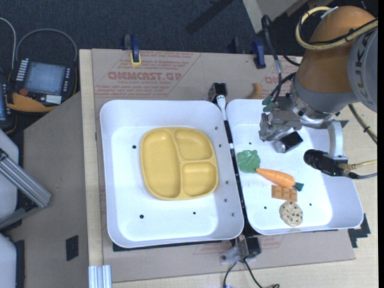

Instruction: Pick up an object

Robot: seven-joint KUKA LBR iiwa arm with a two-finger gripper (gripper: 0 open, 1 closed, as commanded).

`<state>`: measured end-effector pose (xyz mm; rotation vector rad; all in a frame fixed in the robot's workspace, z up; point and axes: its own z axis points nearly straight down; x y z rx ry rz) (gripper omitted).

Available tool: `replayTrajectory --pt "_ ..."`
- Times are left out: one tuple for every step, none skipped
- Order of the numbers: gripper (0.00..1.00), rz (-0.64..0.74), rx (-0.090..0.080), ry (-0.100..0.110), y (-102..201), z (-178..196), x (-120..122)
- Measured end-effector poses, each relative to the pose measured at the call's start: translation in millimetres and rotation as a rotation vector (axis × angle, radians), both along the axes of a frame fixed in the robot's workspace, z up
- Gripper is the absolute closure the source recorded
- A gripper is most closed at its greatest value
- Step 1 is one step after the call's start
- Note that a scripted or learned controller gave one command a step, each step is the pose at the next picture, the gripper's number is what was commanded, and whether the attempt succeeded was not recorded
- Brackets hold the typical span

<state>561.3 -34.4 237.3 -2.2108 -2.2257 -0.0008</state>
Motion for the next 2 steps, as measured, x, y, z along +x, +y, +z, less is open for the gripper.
replayTrajectory --pt "1.00 0.000 -0.001 0.000 49.6 5.2 -8.7" --pt "1.00 -0.001 -0.002 0.001 110.7 -5.2 -20.8"
